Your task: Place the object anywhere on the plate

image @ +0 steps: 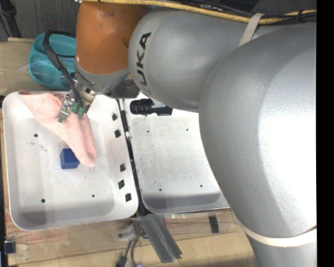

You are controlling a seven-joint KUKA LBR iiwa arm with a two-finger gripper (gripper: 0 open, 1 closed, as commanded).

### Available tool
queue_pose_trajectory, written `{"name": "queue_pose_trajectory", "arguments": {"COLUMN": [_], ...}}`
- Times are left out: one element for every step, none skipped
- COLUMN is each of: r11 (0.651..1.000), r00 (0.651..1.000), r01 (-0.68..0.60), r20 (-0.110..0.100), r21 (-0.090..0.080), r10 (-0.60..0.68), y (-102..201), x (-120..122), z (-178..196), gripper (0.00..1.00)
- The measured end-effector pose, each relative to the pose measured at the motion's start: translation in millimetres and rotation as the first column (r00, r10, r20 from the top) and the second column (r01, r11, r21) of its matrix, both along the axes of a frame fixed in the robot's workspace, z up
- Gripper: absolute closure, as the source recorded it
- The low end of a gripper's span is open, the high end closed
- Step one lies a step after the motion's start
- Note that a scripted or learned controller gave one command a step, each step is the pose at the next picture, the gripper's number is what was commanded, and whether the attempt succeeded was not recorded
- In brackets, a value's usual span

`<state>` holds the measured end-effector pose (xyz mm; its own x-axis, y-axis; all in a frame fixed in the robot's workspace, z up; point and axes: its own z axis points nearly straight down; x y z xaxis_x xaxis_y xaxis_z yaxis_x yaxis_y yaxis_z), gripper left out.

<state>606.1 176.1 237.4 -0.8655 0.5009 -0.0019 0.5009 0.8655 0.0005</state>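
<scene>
A pink cloth [80, 135] lies in the left bin [22, 204], stretching from the bin's far left corner down toward its middle. My gripper [71, 111] is at the cloth's upper middle, its fingers close together and pinching a fold of the fabric. The cloth drapes away from the fingers on both sides. A small blue block [69, 159] sits on the bin floor, touching the cloth's lower edge. The orange band of the arm [103, 35] hangs just above the gripper.
A teal object [47, 63] with a dark strap rests outside the left bin at its far corner. The right bin [172, 166] is partly covered by the large grey arm [256, 121]. A black divider [128, 149] runs between the bins.
</scene>
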Motion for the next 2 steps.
{"name": "queue_pose_trajectory", "arguments": {"r11": [0.971, 0.978], "r00": [0.971, 0.978], "r01": [-0.24, -0.211], "r20": [-0.004, -0.002], "r21": [0.0, -0.001], "r10": [0.24, 0.211], "y": [20, -61], "x": [-5, 43], "z": [-22, -72], "gripper": [1.0, 1.0]}}
